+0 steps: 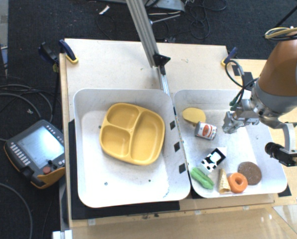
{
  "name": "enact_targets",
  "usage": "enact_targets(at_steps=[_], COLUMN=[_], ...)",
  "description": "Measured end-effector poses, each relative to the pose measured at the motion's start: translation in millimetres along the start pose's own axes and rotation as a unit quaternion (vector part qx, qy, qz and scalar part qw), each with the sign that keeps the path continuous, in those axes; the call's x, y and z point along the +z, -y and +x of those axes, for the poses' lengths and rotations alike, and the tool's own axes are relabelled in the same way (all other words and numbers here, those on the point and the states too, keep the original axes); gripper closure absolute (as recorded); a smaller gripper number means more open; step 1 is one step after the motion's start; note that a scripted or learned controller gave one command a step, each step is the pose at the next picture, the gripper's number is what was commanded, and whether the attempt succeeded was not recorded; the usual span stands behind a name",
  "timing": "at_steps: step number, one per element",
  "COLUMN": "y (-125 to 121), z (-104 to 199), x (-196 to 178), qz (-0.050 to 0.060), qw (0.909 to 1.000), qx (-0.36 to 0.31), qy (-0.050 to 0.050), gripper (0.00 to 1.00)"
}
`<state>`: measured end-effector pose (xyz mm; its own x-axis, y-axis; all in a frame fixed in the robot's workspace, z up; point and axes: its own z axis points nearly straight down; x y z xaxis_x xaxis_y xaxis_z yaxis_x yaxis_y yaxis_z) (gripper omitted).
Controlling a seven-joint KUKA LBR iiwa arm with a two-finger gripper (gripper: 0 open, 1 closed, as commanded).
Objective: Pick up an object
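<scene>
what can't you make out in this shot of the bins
- Gripper, camera view: too small and blurred to tell how it is set.
- Small can: label too small to read.
- Black-and-white toy: too small to identify.
- Arm: cut off by the right edge.

There are two white bins: a left bin (88,183) and a right bin (268,183). One yellow plate (132,133) has three parts. There is one yellow lemon-shaped toy (194,115), one small can (206,131), one black-and-white toy (213,160), one green toy (202,178), one orange ring (237,182) and one brown round cookie (250,173).
</scene>
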<state>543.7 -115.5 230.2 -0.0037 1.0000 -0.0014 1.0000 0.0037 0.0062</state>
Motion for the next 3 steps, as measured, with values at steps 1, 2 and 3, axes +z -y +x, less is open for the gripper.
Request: enact_targets(at_steps=[1,2,3], y=[-1.7,0.6,13.3], z=[-0.1,46.4,93.3], x=[-53.1,-53.3,-39.1], qz=[0.000,0.003,0.004], qw=[1.0000,1.0000,1.0000], qx=[0.000,-0.002,-0.002], qy=[0.000,-0.001,-0.001], gripper=[1.00,1.00,1.00])
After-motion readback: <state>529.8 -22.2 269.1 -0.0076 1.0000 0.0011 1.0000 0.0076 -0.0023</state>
